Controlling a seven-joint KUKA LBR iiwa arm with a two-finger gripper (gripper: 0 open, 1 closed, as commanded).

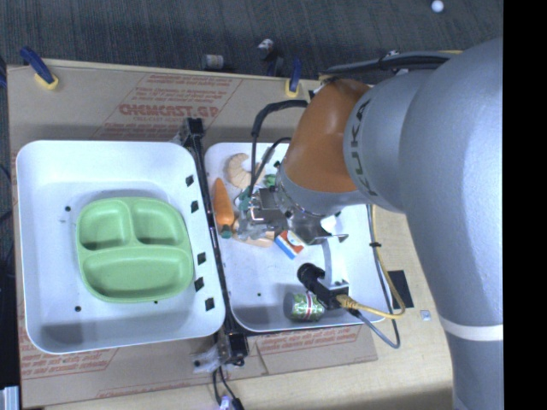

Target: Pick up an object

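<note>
Over the right-hand shallow white bin (256, 319), the grey arm with its orange band (329, 148) reaches in low, its gripper (255, 216) down among the clutter near the bin's left wall. We judge this to be the approach-and-grasp step of the pick, with nothing yet shown lifted.

The likeliest target, in our reading, is the long orange carrot-shaped piece (223, 205), which lies along that left wall just beside the gripper; we cannot tell whether the two touch. A small red, white and blue item (288, 244) lies close on the gripper's other side, a pale beige rounded lump (238, 169) sits toward the bin's far end, and a green and red can (305, 307) lies on its side near the front rim, apart from the rest.

Whether the gripper is spread or pressed together we cannot tell, as the wrist hides much of it, and we see nothing clearly pinched in it.

The left-hand shallow white bin (43, 178) holds a light green divided plastic plate (132, 248), well apart from the action.

The next move, as we see it, calls for a firm closure on one piece only, then a straight lift clear of the wall and the neighbours.
</note>
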